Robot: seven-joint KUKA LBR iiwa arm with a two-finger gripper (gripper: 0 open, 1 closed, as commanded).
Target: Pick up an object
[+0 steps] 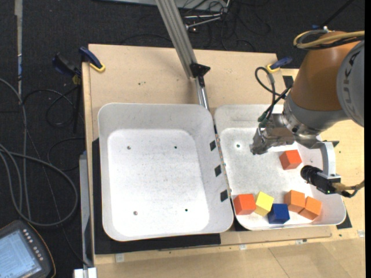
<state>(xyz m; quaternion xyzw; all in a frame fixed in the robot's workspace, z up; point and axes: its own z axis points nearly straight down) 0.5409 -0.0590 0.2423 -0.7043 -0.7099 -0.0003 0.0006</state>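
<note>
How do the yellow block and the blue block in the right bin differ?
The yellow block is yellow and lies nearer the bin's middle; the blue block is dark blue and lies nearer the right bin's front rim. Both look like small cubes, lying next to each other.

Robotics lab, plywood bench [151,80] with clamps [93,59], loose cables [35,114] on dark floor, teach pendant [20,253]

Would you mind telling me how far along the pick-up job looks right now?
Nothing looks picked yet. The tool hangs over the right white plastic bin, left of the lone orange cube. The other cubes, three orange, a small yellow cube and a small blue cube, sit along the bin's near edge. Grasping and lifting remain.
</note>
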